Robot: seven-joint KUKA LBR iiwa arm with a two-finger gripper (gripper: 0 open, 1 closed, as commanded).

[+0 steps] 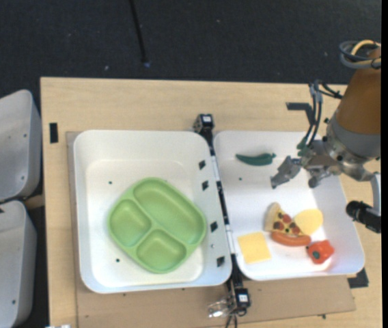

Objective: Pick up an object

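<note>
Toys fill the front half of the right white bin (248, 203): I see a pizza-slice toy (281, 222) with a red hot-dog-like piece (291, 238) lying along its front edge, a round yellow piece (309, 219) touching it on the right, a flat pale-yellow cheese square (254, 247) just beside it toward the bin's front-left corner, and a red tomato-like toy (321, 251) near the front-right corner. Well apart from that cluster, a dark green chili pepper (255, 158) lies alone near the bin's back edge.

My gripper (300, 173) hangs over the middle-right of this bin, between the pepper and the pizza cluster, its two grey fingers (283, 172) spread apart with nothing between them. The grey wrist and orange band of the arm (359, 108) cover the bin's back-right corner, so I cannot see what lies beneath.

In the left white bin (91, 162), a light green three-compartment plate (156, 224) sits toward the front right. Both bins rest on the wooden bench (146, 104).
</note>
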